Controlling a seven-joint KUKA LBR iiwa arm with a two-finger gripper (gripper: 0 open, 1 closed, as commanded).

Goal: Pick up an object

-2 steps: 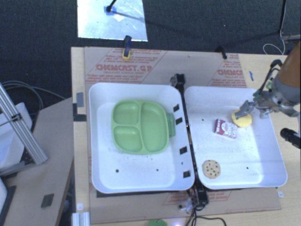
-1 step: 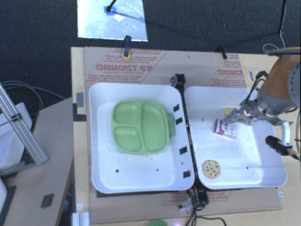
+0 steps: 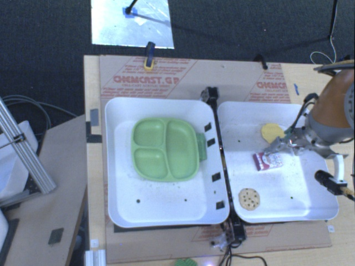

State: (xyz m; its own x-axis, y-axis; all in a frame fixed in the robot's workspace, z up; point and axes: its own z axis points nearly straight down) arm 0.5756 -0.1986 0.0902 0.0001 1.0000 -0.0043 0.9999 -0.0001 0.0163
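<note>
Currently the gripper (image 3: 275, 146) is poised over the packet (image 3: 268, 160), fingers spread; it should be centred and lowered squarely before a pinch is attempted.

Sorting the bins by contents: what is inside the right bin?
Right bin: a yellow disc, a red-and-white packet and a cookie. The gripper covers part of its floor.

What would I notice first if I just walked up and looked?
Probably the big green plate with three sections, lying in the left bin. Next, the grey and orange robot arm reaching over the right bin, its gripper just above a small red and white packet, with a yellow disc and a cookie nearby.
</note>
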